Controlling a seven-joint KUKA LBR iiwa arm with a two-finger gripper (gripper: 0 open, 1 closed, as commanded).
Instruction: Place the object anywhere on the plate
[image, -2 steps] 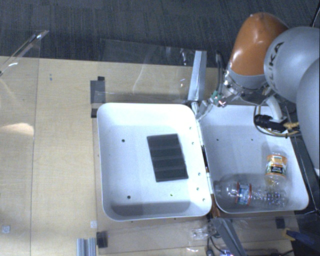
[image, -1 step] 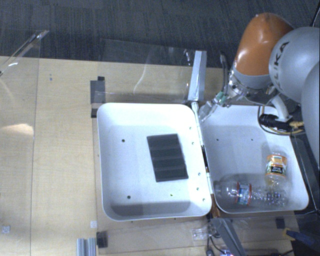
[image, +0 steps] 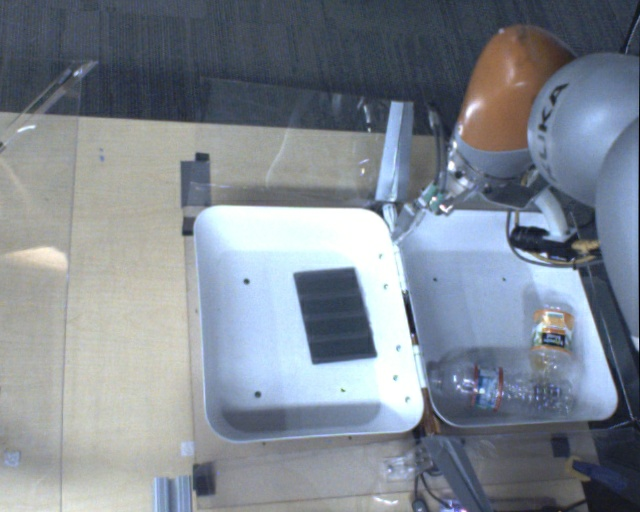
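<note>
A dark grey ribbed rectangular plate (image: 335, 315) lies flat in the middle of the left bin (image: 230, 300). In the right bin (image: 470, 280), a clear plastic bottle (image: 500, 387) lies on its side along the front wall. A small clear bottle with an orange label (image: 552, 335) rests just behind it, near the right wall. My gripper (image: 420, 208) hangs at the back left corner of the right bin, over the divide between the bins, well away from both bottles and the plate. I see nothing held in it.
The grey arm with its orange band (image: 510, 90) fills the upper right, above the right bin's back edge. A black cable (image: 540, 245) loops near the right bin's back right. A clear sheet (image: 330, 140) stands behind the bins. Wooden bench (image: 100, 300) lies to the left.
</note>
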